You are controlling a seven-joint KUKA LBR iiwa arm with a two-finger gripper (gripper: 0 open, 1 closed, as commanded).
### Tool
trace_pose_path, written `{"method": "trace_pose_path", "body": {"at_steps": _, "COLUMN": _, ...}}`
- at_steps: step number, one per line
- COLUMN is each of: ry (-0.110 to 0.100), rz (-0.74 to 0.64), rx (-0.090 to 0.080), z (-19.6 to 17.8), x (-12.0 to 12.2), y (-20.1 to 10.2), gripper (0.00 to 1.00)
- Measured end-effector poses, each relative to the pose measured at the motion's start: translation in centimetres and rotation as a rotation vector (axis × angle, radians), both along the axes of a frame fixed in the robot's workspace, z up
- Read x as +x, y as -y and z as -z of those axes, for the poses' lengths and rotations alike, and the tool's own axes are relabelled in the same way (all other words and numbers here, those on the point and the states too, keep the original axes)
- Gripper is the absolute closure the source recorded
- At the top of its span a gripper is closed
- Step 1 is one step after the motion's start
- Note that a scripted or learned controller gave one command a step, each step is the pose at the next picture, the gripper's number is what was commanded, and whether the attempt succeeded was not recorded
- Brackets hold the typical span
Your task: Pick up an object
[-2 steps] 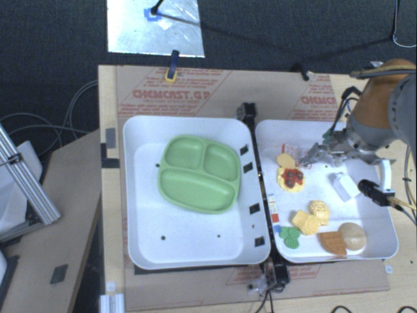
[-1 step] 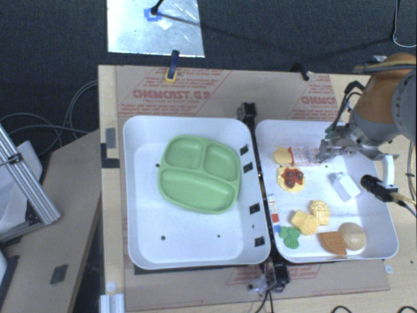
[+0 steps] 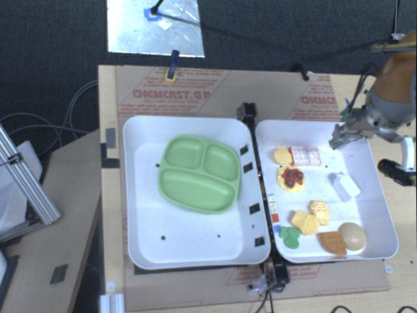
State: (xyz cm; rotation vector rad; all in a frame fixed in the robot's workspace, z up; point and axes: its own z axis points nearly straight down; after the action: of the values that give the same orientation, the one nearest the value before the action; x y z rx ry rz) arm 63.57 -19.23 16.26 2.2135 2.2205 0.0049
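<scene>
Claw above right bin, small toy foods

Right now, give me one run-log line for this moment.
gripper: above right bin far edge, nothing seen held | toy food: in right bin | green tray: left bin

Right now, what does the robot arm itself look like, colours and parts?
The arm is grey with a broad orange band above the wrist. Below the band, a grey wrist narrows to a darker grey gripper. Thin dark cables run beside it. No markings are readable.
</scene>
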Motion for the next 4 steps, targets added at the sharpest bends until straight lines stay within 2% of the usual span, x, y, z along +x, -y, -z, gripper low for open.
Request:
{"method": "trace_pose_path", "body": {"at_steps": 1, "ry": 0.002, "rz": -0.002, "rx": 0.0, "z": -6.4, "x": 0.4, "y": -0.4, "gripper": 1.0}}
{"method": "trace_pose_path", "body": {"at_steps": 2, "ry": -0.002, "rz": -0.002, "rx": 0.001, "z": -6.3, "x": 0.5, "y": -0.4, "gripper": 1.0}}
{"method": "trace_pose_path", "body": {"at_steps": 4, "ry": -0.004, "rz": -0.004, "rx": 0.002, "z": -7.0, "x": 0.8, "y": -9.2, "gripper": 1.0}}
